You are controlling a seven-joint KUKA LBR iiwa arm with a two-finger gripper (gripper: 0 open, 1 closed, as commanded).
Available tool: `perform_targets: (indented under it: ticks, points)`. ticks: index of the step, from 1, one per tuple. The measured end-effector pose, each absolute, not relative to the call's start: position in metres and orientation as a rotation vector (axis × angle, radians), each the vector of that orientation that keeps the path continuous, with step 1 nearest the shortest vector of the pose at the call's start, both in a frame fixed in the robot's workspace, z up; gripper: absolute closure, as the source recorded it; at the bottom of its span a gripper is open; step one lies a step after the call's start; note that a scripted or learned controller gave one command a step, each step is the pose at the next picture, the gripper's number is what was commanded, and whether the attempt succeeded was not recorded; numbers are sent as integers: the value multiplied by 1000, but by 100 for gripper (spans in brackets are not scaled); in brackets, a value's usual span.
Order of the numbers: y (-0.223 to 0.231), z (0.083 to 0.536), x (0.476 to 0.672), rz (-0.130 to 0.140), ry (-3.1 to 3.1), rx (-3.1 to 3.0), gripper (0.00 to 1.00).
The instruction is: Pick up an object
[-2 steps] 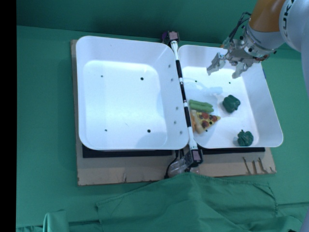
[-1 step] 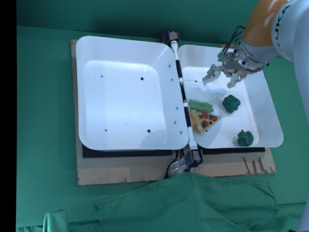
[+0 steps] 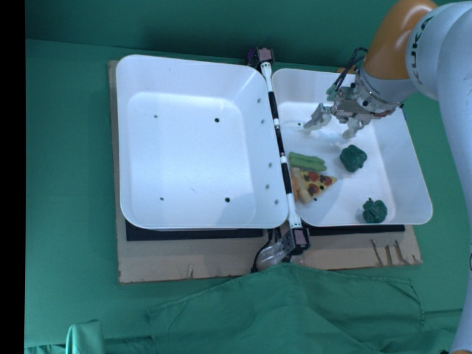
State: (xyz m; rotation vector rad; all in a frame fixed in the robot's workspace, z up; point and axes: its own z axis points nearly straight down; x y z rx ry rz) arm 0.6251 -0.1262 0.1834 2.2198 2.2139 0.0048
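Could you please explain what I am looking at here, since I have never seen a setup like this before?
This is one picture from a camera fixed above a bench, looking down at a slant. The grey and orange shape at the right is a robot arm; at its tip is a two-finger gripper, its hand, with fingers spread and nothing between them. On the bench sit two shallow white bins. The left bin has small dark dots on its floor. The right bin holds toy food: a pizza slice, a green bean pod and two dark green vegetables. The gripper hovers over the right bin, above the toys.
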Motion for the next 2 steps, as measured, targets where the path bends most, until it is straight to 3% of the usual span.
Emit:
perform_targets:
  ticks: [1, 2]
  points:
    - [-128, 200, 628, 17, 2200, 2213, 100]
    - [-137, 249, 631, 8, 2212, 2218, 100]
